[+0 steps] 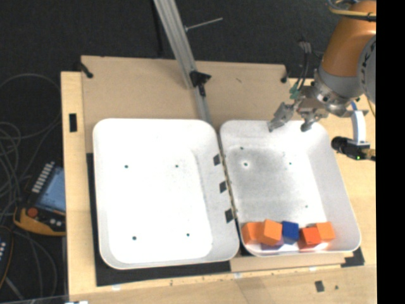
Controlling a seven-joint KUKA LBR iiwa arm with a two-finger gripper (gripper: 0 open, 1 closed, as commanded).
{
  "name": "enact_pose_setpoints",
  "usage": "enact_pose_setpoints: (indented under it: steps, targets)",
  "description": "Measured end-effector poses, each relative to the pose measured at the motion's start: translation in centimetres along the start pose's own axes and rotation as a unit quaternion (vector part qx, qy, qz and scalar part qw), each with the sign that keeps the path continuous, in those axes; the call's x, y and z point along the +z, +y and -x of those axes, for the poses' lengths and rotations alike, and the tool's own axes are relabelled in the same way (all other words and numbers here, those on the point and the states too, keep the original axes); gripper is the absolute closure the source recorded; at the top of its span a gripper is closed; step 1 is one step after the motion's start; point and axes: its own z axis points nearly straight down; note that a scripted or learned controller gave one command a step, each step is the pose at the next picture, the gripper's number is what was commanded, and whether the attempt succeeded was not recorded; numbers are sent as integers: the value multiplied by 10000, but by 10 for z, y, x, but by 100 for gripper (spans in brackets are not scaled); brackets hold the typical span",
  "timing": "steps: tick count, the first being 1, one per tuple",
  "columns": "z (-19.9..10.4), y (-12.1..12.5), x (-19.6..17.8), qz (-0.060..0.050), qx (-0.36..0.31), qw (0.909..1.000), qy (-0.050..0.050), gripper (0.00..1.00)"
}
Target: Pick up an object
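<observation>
- Gripper [292, 120] hung over the far rim of the right bin [329, 170], its two fingers spread apart with nothing between them; the grey arm with its orange band [347, 49] came in from the right edge of the view.
- Going left to right: the left bin [158, 189] lay bare white, with nothing in it to pick; beside it, touching along the middle seam, sat the right bin.
- All the blocks were huddled along the near wall of that right bin; an orange block [252, 232] at the left end, a second orange block [272, 231] just beside it, a blue block [290, 230] in the middle, then a red-orange block [309, 236] and a last orange block [325, 230] at the right end; something purplish seemed to peek out beneath the row, though I could not tell what.
- The row ran left to right along the near wall, so its long axis lay across the bin; the gripper stood at the opposite, far side, well apart from it.
- As I judged it, the coming move turned on that gap: the blocks lay straight toward the near edge from the fingers, the blue one most nearly in line, and the arm would have to cross the whole bin and then drop; packed so tight against the wall, the blocks would likely leave little room for a finger.
</observation>
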Motion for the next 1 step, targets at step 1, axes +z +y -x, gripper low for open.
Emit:
enact_pose_setpoints:
  steps: [1]
  targets:
    - [0, 0, 0, -2, -5, 10000, 0, 0]
